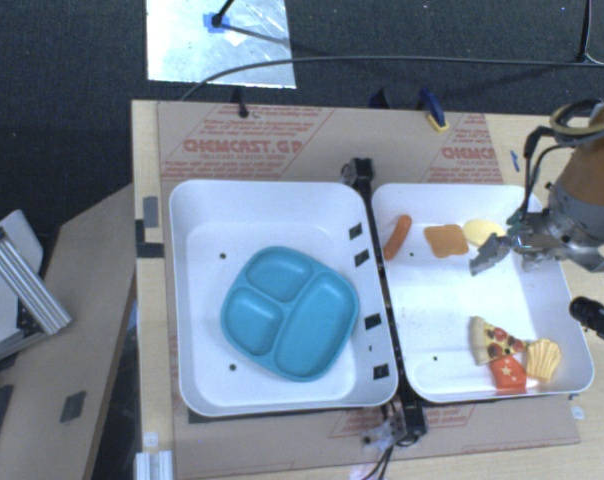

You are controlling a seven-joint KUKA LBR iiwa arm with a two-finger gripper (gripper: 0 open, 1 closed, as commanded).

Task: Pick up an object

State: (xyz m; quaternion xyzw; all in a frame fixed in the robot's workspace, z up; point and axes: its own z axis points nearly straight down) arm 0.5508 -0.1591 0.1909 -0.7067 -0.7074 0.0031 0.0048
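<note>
1. Left bin (pixel 197 268): white plastic, smooth, slight sheen; right bin (pixel 452 368) same finish.
2. Divided plate (pixel 290 313): blue plastic, smooth, satin gloss.
3. Toy foods look like moulded plastic: sausage (pixel 397 236) orange-red and smooth; pizza slice (pixel 490 338) with a bumpy top; ridged yellow shell-shaped piece (pixel 544 358).
4. Worktop (pixel 282 143): brown board, matt, printed with red lettering.
5. Floor (pixel 62 68): dark carpet, rough and matt.
6. Sheet on the floor (pixel 220 28): silvery, foil-like, crinkled, reflective.
7. End effector (pixel 494 253): grey metal, dull finish.
8. Extrusion (pixel 22 278) at left: bare aluminium, brushed look.
</note>
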